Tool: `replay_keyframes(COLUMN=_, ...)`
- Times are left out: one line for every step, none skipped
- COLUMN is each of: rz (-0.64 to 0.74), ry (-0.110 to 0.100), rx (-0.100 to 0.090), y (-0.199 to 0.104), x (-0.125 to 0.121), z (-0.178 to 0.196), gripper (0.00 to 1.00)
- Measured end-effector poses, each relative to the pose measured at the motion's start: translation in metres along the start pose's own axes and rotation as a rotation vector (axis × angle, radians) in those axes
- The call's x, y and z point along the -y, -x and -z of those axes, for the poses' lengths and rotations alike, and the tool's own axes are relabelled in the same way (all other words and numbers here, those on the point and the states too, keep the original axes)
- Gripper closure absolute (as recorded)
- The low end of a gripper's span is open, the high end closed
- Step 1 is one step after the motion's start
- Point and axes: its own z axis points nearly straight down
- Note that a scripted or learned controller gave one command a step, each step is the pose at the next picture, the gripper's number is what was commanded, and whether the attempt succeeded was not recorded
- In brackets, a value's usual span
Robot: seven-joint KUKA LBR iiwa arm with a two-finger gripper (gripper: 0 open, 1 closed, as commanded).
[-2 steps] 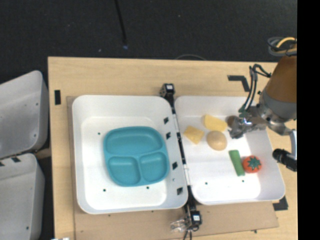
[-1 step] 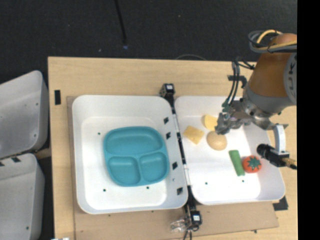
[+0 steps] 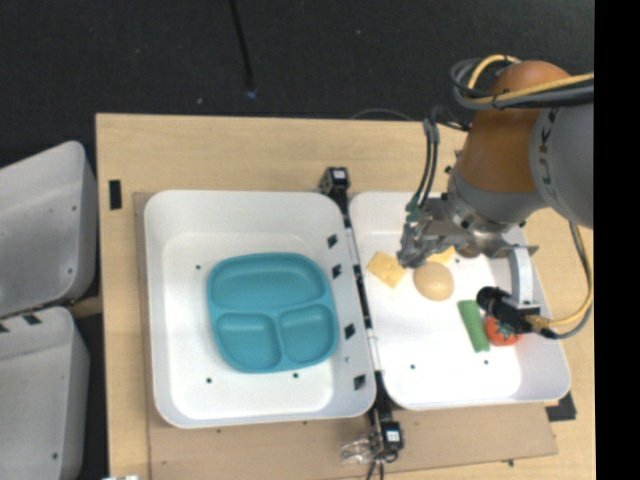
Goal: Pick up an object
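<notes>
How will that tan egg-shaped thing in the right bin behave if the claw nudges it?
The egg-shaped object looks rounded and smooth, so it will probably roll rather than slide. It sits loose on the flat bin floor, beside the yellow wedge, which might stop it rolling left.

In the right bin (image 3: 440, 388) the things crowd the upper middle: a yellow wedge (image 3: 386, 269) just beside a tan egg-shaped piece (image 3: 434, 283), with the end effector (image 3: 422, 245) low over both. A green stick (image 3: 473, 325) and red piece (image 3: 503, 330) block the right side. The near floor lies open. In the left bin (image 3: 180, 388) a teal 3-compartment plate (image 3: 270, 310) fills the middle; bare margins ring it
</notes>
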Motion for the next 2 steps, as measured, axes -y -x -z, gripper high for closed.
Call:
replay_keyframes(rz=0.0, ry=0.0, rx=0.0, y=-0.046, x=-0.01, z=0.01, gripper=1.0)
replay_keyframes(rz=-0.001, ry=0.001, rx=0.0, y=-0.09, x=-0.025, z=0.017, gripper=1.0)
